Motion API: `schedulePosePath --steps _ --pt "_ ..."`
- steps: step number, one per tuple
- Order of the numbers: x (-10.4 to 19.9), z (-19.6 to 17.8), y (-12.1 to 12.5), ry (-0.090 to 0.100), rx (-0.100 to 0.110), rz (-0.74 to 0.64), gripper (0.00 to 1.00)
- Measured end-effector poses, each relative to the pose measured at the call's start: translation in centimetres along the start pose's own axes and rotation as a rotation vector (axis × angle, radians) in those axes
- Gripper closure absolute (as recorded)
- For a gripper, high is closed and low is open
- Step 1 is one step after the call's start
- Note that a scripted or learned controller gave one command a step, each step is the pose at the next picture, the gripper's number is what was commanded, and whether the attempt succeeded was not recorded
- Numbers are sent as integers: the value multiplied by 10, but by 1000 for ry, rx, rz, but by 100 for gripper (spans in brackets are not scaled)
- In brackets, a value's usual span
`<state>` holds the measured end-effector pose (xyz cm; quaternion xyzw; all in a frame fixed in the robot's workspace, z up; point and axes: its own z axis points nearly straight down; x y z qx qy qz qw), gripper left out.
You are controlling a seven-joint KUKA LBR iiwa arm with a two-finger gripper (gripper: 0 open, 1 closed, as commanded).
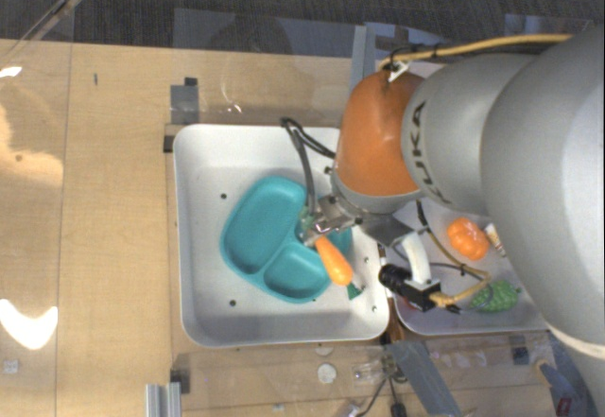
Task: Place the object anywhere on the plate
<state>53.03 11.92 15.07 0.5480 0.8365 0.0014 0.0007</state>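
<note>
Near edge of left bin [203, 311]: bare white floor in front of the gripper [317, 234], plenty of room there. Carrot [334, 260] sits just under the gripper tip, slanting down to the right, lying across the teal plate's [260, 235] right rim, green top past the edge. Cannot tell if the fingers are apart, together or clamped, and cannot tell if the carrot is gripped. Plate's two compartments spread left of the tool, open. Right of the tool, other bin [473, 322]: orange fruit [465, 239], green item [495, 294], partly under the arm [492, 141]. Beyond the tool, bin's far wall, then wood bench [104, 122].
</note>
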Motion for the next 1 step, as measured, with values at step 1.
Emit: schedulePosePath --steps 1 --pt "-1 0 0 0 -1 1 0"
